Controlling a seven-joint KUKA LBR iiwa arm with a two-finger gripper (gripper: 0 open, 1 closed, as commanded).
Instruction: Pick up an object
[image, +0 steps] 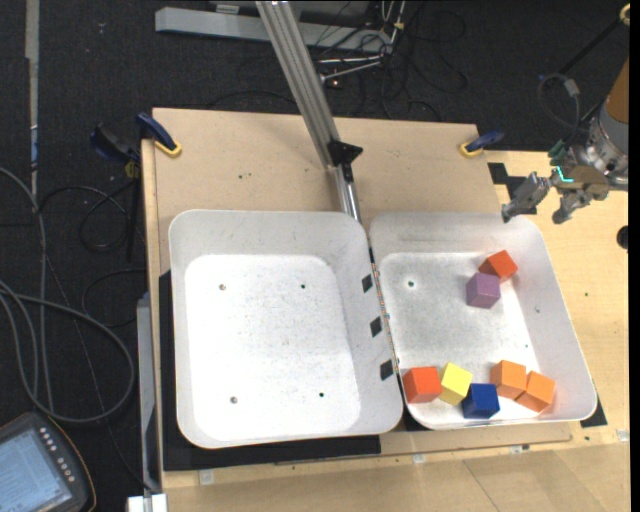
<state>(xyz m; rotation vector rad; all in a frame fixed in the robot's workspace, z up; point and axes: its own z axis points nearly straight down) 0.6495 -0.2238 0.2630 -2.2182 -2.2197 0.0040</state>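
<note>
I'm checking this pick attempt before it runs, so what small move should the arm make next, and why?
Probably bring the gripper inward and down toward the purple cube. The gripper is open, holds nothing and sits past the right bin's far corner, and that cube and the orange cube touching it are the nearest blocks.

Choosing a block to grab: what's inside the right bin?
The right bin holds seven blocks: an orange one touching a purple one near the back, and a front row of orange, yellow, blue, and two orange. Nothing visibly covers them.
</note>
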